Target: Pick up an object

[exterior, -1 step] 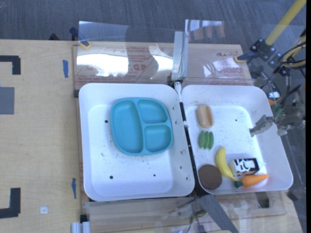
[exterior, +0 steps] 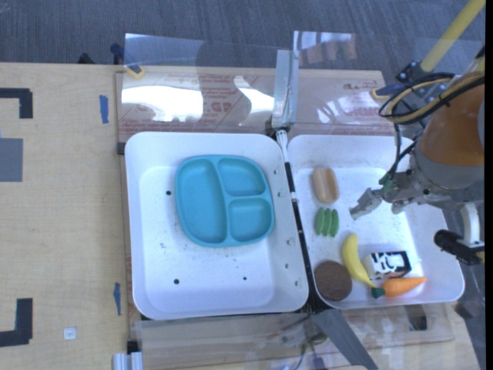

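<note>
The pincer (exterior: 363, 206), its state impossible to tell, hovered in the right bin (exterior: 447, 280) toward the table's right edge, with the green pea pod (exterior: 326, 222) lying just leftward, long axis running front-to-back.

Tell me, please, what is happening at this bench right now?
A grey robot arm reaches in from the right, and its hand hangs over the right bin with nothing between its fingers. That bin holds toy food: a bread roll, a green pea pod, a banana, a brown cookie and a carrot, beside a small black-and-white card. The left bin holds a blue divided plate.
</note>
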